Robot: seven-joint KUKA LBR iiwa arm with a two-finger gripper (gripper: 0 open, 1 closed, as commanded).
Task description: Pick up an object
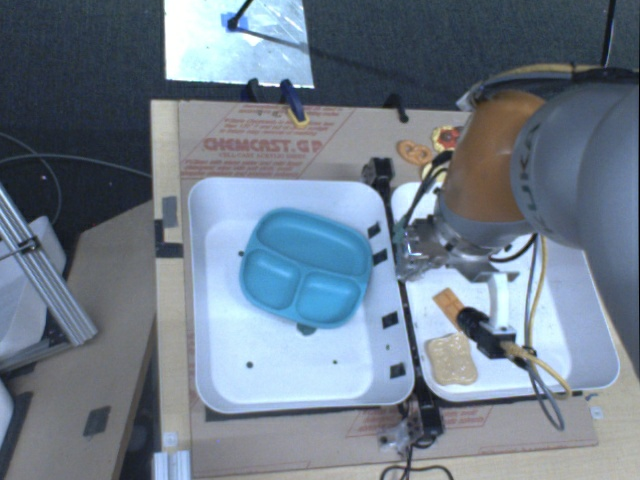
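The small orange-brown piece (446,300) in the right bin (590,353) is the nearest candidate for you. It lies just beside the gripper (418,254), toward the front edge of the bench and a little further into the bin, and its long axis runs on a diagonal, from the divider side down toward the front right corner. The tan flat piece (452,359), which looks like a slice of toast, rests near it in the front left corner of the same bin, further from the gripper. So you have two loose things in this bin, one of each kind. The gripper hangs low at the left wall of the right bin, close to the divider, and the wrist covers it – you cannot tell if it is spread or closed, and nothing is seen held in it. In the left bin (215,368) you have one blue divided plate (303,267) with three compartments – well apart from the gripper.
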